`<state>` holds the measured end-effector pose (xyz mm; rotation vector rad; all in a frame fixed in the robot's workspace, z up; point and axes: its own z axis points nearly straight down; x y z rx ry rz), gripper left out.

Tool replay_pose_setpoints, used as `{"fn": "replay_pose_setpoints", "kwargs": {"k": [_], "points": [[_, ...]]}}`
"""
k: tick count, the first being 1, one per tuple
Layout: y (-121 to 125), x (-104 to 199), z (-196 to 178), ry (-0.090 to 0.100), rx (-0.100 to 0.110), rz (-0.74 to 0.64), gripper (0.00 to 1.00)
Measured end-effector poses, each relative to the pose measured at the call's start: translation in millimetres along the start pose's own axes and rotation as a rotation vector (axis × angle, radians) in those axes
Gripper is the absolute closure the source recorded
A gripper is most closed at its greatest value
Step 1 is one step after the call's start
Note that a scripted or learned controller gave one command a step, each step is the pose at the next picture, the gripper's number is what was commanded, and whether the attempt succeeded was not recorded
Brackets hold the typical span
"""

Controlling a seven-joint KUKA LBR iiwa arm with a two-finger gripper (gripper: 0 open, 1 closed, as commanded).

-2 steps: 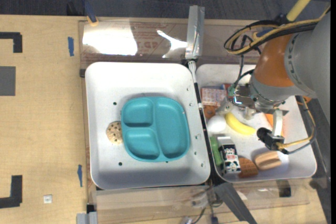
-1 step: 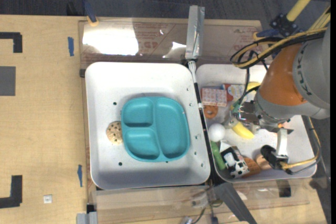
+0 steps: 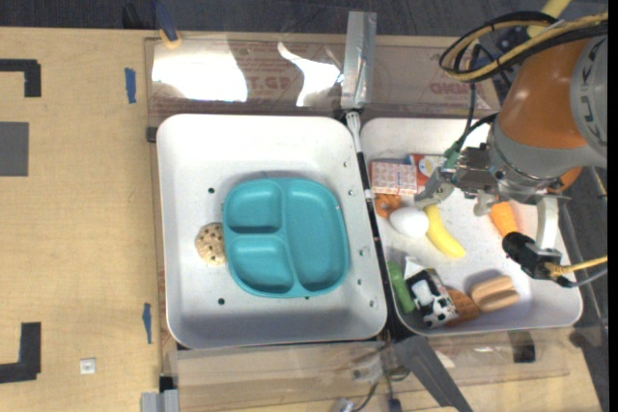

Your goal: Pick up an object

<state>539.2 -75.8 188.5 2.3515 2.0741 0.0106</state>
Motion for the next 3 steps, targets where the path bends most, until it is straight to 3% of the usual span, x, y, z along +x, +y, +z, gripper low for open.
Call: {"fn": "replay_pose_setpoints", "kwargs": {"k": [1, 2, 3], "points": [[16.0, -23.8, 82.8, -0.001, 0.004, -0.102, 0.00], [-42.5, -54.7, 100.8, -0.002, 0.003, -0.127, 0.00], [18.3, -78.8, 101.8, -0.002, 0.003, -0.141, 0.00]]}}
